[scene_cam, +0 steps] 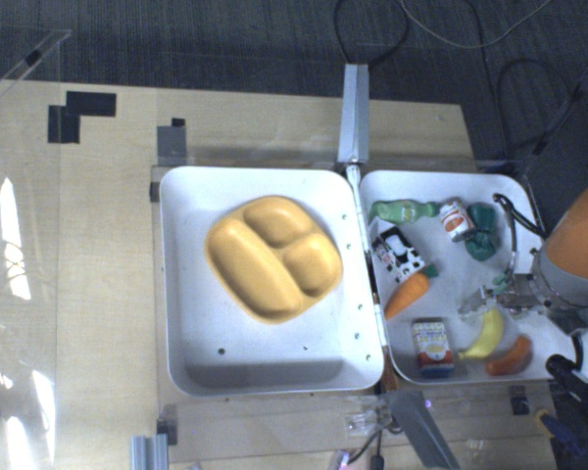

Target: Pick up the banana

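Banana: lies in the right bin, between a small carton and an orange-red item.
Handling: likely light, smooth, curved (probably a toy); take it across the middle.
Gripper: just above the banana; open or closed, I cannot tell.

End effector above banana in right bin; yellow tray in left bin.
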### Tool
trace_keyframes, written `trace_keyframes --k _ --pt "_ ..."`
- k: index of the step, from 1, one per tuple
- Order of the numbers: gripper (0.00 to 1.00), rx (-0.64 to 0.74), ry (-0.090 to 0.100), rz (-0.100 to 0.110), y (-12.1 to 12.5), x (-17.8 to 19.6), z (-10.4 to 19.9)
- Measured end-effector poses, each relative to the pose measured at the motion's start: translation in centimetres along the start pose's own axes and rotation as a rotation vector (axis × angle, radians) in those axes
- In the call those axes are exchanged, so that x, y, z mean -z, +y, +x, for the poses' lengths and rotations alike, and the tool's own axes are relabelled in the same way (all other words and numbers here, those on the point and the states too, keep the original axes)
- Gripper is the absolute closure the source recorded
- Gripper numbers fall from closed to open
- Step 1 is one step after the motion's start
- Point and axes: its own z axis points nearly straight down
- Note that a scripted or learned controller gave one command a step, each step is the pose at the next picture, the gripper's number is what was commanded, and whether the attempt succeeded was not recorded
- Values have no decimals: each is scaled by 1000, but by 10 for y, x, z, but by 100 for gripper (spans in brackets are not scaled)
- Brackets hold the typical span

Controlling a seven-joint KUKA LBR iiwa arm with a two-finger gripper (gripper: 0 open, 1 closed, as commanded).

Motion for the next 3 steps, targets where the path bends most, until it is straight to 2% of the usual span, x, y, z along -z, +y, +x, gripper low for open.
trace_keyframes --k 1,2,3 --pt "0 96 2 7 2 45 10" --pt "0 32 3 9 -3 38 64" --pt "0 85 2 4 -1 -1 16"
